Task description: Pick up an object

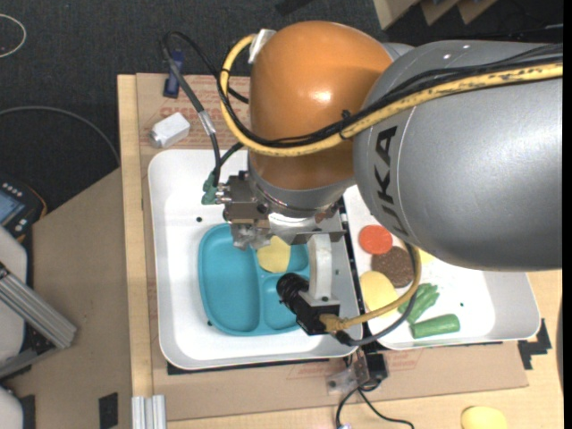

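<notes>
From my station, I saw the gripper [284, 256] low over the left bin [174, 239], above a glossy blue divided tray [228, 284] and a rounded yellow piece [274, 256]; its opening I couldn't tell. The right bin [500, 315] held smooth green pods [429, 315].

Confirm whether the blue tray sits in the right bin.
No, the blue tray lies in the left bin, under the arm's wrist, while the right bin holds the green and brown items.
</notes>
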Robot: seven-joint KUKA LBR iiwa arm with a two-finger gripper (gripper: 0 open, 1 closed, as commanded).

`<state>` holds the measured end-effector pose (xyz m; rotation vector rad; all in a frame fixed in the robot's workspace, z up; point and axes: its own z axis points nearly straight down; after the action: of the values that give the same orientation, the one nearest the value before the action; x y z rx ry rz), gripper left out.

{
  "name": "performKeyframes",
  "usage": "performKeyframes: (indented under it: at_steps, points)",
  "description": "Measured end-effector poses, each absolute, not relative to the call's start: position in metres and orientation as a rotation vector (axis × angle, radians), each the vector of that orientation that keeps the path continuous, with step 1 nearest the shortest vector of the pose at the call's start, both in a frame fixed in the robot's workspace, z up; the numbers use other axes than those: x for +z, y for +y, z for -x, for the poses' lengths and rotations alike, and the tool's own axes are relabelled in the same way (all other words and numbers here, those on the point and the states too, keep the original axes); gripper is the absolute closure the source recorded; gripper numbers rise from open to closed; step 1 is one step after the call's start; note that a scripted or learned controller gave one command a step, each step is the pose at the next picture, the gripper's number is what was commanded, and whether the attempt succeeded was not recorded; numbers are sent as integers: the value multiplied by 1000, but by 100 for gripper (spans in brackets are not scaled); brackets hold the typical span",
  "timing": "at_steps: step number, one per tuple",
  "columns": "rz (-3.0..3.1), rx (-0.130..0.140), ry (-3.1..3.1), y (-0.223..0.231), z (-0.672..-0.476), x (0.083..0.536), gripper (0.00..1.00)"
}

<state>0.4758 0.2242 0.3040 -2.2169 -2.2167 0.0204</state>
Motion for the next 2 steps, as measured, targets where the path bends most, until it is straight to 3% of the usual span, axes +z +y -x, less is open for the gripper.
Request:
performKeyframes:
  at_steps: [1, 2]
  points:
    - [2224, -33, -2228, 224, -480, 546, 100]
    - [2223, 23, -2213, 196, -493, 405, 100]
